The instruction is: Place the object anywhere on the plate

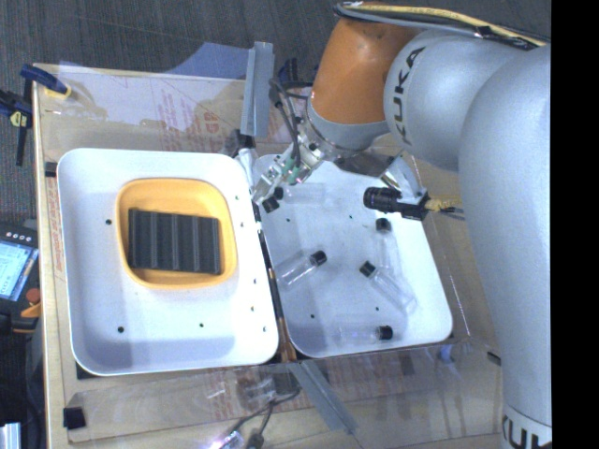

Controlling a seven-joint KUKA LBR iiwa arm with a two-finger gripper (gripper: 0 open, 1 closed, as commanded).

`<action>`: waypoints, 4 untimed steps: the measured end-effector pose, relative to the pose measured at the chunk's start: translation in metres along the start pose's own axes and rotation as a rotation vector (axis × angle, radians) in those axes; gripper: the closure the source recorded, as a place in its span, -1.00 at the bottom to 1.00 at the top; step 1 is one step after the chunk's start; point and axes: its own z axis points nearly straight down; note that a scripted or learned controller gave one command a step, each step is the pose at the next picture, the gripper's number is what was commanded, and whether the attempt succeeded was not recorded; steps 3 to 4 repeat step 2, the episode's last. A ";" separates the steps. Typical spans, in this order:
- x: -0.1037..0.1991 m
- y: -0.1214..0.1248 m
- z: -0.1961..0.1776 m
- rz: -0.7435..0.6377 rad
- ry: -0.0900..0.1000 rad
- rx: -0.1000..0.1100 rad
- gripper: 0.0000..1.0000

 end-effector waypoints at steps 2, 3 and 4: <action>0.015 0.001 0.014 -0.158 -0.001 0.000 -1.00; 0.015 0.001 0.014 -0.158 -0.001 0.000 -1.00; 0.015 0.001 0.014 -0.158 -0.001 0.000 -1.00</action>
